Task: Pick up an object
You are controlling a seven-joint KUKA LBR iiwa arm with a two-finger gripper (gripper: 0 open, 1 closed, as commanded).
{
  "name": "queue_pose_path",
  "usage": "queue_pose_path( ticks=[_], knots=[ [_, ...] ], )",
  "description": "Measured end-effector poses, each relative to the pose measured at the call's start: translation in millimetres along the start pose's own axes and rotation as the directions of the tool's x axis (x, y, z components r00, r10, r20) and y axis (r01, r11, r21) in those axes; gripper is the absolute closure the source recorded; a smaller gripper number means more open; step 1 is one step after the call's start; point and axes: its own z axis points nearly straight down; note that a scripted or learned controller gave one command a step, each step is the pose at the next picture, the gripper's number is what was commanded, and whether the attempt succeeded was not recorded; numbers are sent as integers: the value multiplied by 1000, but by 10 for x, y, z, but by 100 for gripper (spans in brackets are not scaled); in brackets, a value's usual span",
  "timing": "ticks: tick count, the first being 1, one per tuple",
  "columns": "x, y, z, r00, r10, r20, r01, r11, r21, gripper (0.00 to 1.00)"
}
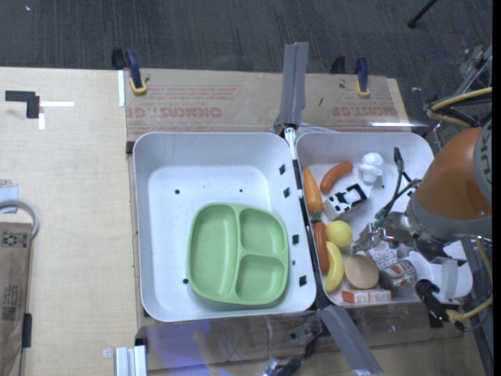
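Nearest the camera, below and left of the claw (pixel 381 233), a carton (pixel 365 295) and a round bun (pixel 361 272) are lying against the front wall of the right bin (pixel 419 146). The arm (pixel 458 186) is reaching in from the right, with the claw sitting low over a wrapped packet (pixel 395 266). Finger spacing cannot be told, and nothing is visibly held, so the pick is judged not yet done; grasp and lift are remaining. Left of the claw, a banana (pixel 335 267), a lemon (pixel 339 233) and a black-and-white toy (pixel 345 200) are lying within reach. Farther up, a sausage (pixel 336 174), a carrot (pixel 312 190) and a white piece (pixel 370 164) are resting. Well to the left, a green plate (pixel 239 253) is occupying the left bin (pixel 153 210).
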Motion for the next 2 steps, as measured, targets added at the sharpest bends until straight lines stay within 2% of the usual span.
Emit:
queue_pose_path(
  ticks=[1, 2],
  knots=[
    [-9, 6, -88, 1000, 3, 1, -3, 1000, 0, 100],
    [-8, 6, -88, 1000, 3, 1, -3, 1000, 0, 0]
  ],
)
